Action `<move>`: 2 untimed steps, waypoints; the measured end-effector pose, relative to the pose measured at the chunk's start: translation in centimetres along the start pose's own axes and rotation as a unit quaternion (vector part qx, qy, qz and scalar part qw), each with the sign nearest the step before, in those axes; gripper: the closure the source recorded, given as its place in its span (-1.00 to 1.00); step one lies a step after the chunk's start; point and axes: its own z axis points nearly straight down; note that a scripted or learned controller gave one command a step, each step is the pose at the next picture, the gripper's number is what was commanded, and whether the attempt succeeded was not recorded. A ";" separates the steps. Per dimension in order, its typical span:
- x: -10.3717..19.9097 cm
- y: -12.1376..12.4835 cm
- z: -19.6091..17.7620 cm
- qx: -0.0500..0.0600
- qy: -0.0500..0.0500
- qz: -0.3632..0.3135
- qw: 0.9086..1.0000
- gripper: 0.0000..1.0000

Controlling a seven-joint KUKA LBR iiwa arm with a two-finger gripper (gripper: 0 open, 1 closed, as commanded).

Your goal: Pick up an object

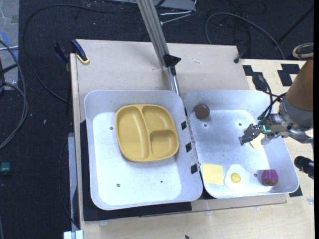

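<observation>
Arm [301,91]: you've got it coming in from the right edge, grey w/ the orange band up top, wrist hanging over the right bin.
Gripper [253,136]: sits low over the right bin's right half, pointing left. A green light glows on its body.
Fingers: dark tips spread a bit, nothing clearly pinched btwn them. Reads as released from here.
Pale yellow piece [257,143]: right under the gripper tips, touching or just beside them; you can't tell which. Not visibly clamped.
Right bin [227,101]: white, shallow, holds all the small items.
Brown ball [202,111]: upper-left part of the right bin, near the divider, well apart from the gripper.
Yellow cheese slice [213,174]: flat, lower-left of the right bin.
Fried egg toy [235,178]: just beside the cheese slice, to its right, along the front wall.
Purple object [269,177]: lower-right corner of the right bin, near the egg but apart from it.
Left bin [99,183]: white, next to the right one, edges meeting in the middle.
Yellow divided plate [147,132]: lying flat in the left bin's upper middle, three compartments, all bare.
Bench [124,63]: tan top under both bins, metal pole [154,26] rising behind them.
</observation>
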 end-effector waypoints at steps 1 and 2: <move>0.0 0.1 -0.1 -0.001 0.000 0.000 1.000 -1.00; -0.5 -0.9 5.2 0.001 0.000 0.001 1.000 -1.00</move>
